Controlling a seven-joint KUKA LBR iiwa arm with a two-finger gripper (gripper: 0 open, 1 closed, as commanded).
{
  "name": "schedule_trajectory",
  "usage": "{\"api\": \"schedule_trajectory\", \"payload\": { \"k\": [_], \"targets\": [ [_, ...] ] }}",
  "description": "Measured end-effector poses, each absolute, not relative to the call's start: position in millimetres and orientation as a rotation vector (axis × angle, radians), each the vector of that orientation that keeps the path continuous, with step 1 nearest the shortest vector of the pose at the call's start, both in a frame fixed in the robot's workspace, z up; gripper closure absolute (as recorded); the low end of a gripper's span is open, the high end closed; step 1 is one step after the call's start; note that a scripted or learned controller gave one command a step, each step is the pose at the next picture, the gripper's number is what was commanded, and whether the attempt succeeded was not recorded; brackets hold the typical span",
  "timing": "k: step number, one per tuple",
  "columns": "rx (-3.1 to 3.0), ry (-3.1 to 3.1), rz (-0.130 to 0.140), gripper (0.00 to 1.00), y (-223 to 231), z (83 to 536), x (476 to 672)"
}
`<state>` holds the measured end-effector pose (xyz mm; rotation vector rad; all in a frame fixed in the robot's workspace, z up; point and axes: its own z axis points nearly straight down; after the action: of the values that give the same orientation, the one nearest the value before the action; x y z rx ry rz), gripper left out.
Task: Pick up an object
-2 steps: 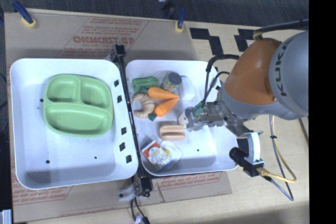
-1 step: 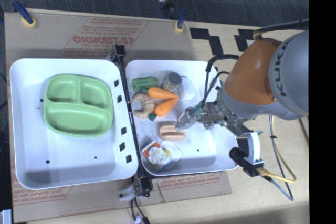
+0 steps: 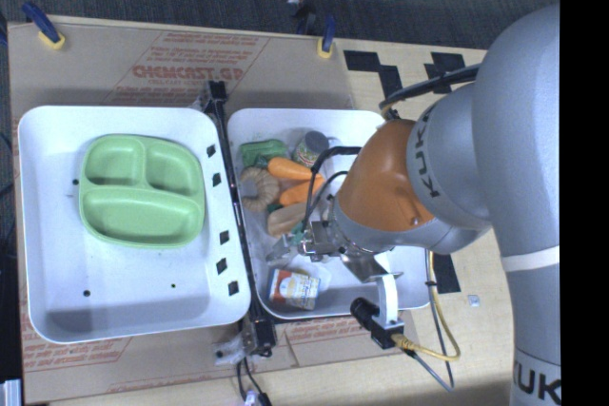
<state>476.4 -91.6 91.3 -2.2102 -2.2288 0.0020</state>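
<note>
Jaws hang low over the right bin, amid its clutter; whether clenched or released, I cannot tell. Carrots, a small carton and a can lie there. Left bin carries a green divided plate.

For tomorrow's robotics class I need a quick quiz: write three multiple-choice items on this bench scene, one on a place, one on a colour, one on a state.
1. Where does the divided tray lie?
A. left bin
B. right bin
C. on the cardboard

2. What colour is the tray?
A. white
B. green
C. orange

3. How does the gripper stand?
A. lowered over the right bin
B. above the left bin
C. off the bench

Key: 1 A, the tray rests in the left bin. 2 B, it is pale green. 3 A, the wrist hangs over the food items by the carrots.
</note>
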Motion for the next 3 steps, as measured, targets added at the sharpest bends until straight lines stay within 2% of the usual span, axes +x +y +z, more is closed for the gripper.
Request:
{"api": "schedule_trajectory", "payload": {
  "k": [1,2,3],
  "targets": [
    [-2.206,-2.236,0.001,1.00,-92.2,102.1,477.8],
    [-2.214,-2.230,-0.003,1.00,-31.3,215.5,477.7],
    [-2.216,-2.227,0.000,1.00,-98.5,200.7,487.0]
  ]
}}
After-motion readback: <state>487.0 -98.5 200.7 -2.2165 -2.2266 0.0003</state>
